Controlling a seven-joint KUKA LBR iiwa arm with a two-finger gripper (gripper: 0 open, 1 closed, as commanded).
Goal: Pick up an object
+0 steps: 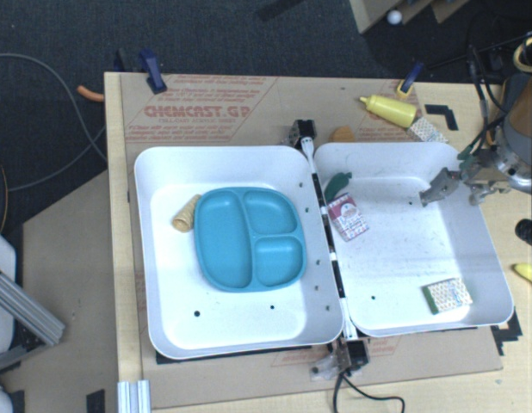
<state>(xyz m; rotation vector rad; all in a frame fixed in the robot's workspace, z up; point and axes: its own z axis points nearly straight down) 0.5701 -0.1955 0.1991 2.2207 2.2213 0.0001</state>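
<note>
In the right bin [473,231], a red-and-white packet [347,217] lies against the left wall, with a dark green item [337,184] just above it. A small green-and-white patterned pad [447,294] rests near that bin's front right corner. The left bin [163,231] holds a blue divided plate [249,236] and a tan cone-shaped piece [186,212] at the plate's left. My gripper [460,189] hovers over the right bin's upper right part, open, with nothing between its fingers and well apart from every object.
Behind the right bin, a yellow squeeze bottle [388,107] and a small orange piece [341,133] lie on the bench. Blue clamps [151,70] sit at the board's back edge. A black divider bracket [304,132] stands between the bins.
</note>
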